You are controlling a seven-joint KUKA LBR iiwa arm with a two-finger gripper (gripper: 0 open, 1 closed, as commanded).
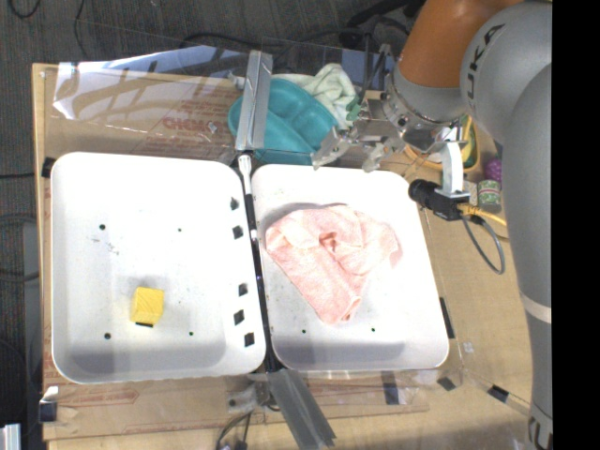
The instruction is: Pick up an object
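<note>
A crumpled pink cloth [333,253] lies in the middle of the right bin [412,331]. A small yellow block [147,306] rests in the left bin [84,186], toward its front. My gripper [347,154] hangs over the far edge of the right bin, above and behind the pink cloth. Its two fingers [323,152] are spread apart with nothing between them.
Behind the bins a teal tray [281,125] with a pale green cloth [333,84] lies on clear plastic sheeting. Cables and small fittings [450,200] hang off the arm's wrist at the right bin's far right corner. A metal divider [251,251] separates the bins.
</note>
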